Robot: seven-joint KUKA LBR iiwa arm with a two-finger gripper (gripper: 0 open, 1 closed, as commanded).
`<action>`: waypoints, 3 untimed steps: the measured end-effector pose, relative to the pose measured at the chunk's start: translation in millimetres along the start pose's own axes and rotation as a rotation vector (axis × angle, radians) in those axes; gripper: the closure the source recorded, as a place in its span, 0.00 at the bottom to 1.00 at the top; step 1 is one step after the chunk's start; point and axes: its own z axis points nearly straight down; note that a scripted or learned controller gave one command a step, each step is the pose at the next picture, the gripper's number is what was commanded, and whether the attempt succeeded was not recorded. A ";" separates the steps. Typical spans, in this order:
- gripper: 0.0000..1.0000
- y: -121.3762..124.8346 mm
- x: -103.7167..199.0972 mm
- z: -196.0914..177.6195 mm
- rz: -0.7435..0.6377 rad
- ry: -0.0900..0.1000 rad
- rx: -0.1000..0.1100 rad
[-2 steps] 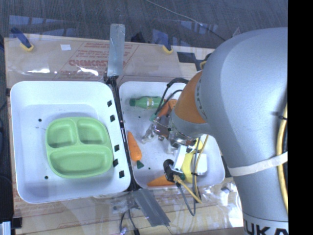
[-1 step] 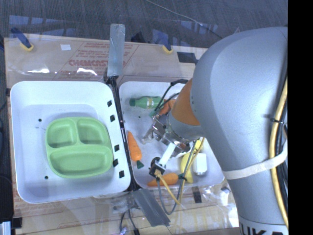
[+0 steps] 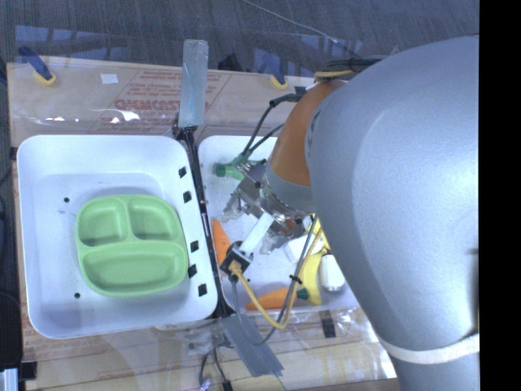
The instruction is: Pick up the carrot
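An orange carrot (image 3: 275, 298) with a green leafy end lies near the front edge of the right bin (image 3: 213, 149), partly crossed by the robot's yellow cable. A second long orange piece (image 3: 219, 239) lies against that bin's left wall. My gripper (image 3: 244, 197) hangs low over the middle of the right bin, behind and above the carrot, to the right of the orange piece. The big grey arm covers most of the bin's right side.
A green divided plate (image 3: 130, 244) sits in the left bin (image 3: 41, 161). In the right bin there are a small green item (image 3: 221, 169) at the back left, a yellow banana-like thing (image 3: 314, 261) and a white object (image 3: 332, 272) at the front right.
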 end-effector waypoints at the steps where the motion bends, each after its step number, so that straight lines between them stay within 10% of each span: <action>1: 0.00 -22.4 -13.8 4.4 0.166 -0.011 0.005; 3: 0.00 -22.9 -13.4 4.3 0.165 -0.011 0.006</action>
